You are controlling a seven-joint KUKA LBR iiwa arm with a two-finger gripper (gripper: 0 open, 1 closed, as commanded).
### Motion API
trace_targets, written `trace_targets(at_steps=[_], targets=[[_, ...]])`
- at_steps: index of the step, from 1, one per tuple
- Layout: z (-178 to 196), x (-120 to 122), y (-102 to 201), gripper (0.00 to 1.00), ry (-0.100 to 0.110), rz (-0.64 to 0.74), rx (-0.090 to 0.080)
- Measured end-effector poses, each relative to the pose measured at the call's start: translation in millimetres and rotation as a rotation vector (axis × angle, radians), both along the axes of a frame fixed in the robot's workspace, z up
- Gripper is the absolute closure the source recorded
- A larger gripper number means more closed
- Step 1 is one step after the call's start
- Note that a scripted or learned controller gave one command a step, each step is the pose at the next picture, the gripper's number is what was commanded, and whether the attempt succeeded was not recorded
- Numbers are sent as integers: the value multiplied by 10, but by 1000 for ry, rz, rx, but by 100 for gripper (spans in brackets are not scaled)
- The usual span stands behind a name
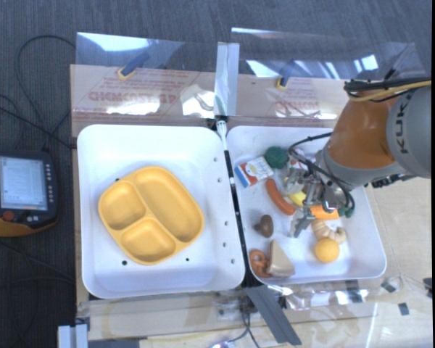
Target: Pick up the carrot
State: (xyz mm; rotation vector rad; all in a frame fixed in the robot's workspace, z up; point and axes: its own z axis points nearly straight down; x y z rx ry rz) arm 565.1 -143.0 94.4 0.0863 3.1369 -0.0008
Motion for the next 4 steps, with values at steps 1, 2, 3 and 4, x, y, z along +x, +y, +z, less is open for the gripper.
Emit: trace_targets(at_steps=[1, 2, 3, 4], targets=[[-29, -235, -203, 0, -16, -36, -1], [67, -213, -198, 100, -19, -34, -4], [677, -357, 339, 100, 1, -117, 2], [1323, -184, 934, 100, 0, -6, 1]])
